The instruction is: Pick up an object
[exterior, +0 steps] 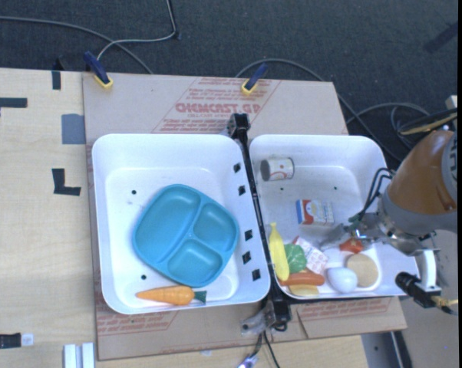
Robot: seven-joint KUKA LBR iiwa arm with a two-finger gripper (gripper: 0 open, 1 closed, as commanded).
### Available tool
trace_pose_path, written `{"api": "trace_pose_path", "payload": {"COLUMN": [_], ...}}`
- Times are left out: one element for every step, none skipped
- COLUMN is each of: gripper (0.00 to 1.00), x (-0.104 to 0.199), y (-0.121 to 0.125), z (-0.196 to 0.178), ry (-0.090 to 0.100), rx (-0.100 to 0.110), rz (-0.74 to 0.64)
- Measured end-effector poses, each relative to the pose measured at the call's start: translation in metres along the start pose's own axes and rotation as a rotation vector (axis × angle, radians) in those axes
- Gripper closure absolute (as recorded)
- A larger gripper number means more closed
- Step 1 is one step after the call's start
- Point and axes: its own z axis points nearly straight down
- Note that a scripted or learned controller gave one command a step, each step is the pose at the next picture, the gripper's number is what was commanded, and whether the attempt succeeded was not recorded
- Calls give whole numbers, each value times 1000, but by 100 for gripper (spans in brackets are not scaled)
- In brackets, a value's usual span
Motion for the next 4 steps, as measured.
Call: {"api": "trace_pose_path", "payload": {"gripper": [0,0,0,100], "x": [60,97,100,101], "y": [66,53,113,113], "z": [0,0,0,-9], "ry": [0,-1,-1,-1], "rx": [-5,-3,-3,-2], "rz": [-3,-1,-2,-2]}}
